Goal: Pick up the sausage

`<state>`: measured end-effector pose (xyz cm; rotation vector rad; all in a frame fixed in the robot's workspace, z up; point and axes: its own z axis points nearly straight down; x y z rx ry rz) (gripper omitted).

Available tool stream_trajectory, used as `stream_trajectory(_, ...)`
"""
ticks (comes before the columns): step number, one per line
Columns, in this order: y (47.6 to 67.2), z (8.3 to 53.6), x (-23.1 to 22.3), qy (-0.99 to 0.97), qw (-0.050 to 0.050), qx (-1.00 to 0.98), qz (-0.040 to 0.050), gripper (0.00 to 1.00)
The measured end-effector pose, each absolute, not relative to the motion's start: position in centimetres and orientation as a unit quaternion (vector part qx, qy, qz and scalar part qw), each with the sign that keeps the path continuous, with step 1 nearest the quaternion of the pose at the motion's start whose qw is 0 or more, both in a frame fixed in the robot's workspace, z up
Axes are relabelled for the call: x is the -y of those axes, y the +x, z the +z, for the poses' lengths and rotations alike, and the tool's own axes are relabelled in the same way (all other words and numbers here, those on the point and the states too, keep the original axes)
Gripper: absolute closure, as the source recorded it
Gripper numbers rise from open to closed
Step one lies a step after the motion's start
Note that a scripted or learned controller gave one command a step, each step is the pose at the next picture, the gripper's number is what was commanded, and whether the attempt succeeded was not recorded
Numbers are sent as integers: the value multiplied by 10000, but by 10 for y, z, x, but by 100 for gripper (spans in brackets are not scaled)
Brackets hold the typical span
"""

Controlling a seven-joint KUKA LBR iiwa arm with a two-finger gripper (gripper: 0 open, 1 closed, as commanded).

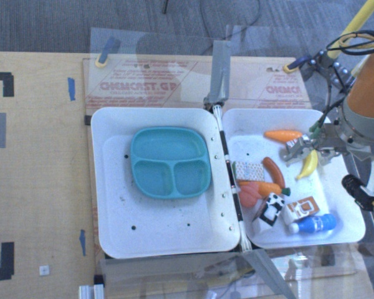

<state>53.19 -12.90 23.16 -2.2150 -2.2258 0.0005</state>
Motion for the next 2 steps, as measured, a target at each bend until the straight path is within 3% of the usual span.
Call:
stream_trajectory(1, 581, 152, 100, -6563, 5, 7545, 0, 0)
stream_trajectory(2, 611, 97, 110, -5985, -64, 8011, -58, 0)
